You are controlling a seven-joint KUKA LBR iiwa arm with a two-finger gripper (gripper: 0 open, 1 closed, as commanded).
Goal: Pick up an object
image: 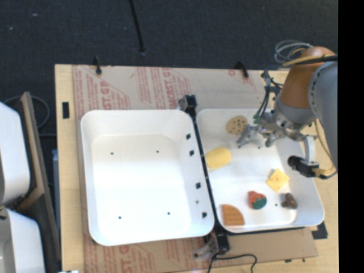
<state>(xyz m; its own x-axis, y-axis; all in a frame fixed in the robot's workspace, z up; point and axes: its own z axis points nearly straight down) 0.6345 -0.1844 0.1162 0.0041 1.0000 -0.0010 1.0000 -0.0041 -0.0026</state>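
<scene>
Cookie point(236, 124) lies just left of the gripper point(257, 136), whose fingers are splayed, grasping nothing, above the right bin point(310, 209).

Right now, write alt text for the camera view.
A grey arm's gripper hovers over the right bin, beside a round cookie. That bin also holds a yellow lump, a cheese-like wedge, a red and green item, a small brown item and a waffle-like piece.
</scene>
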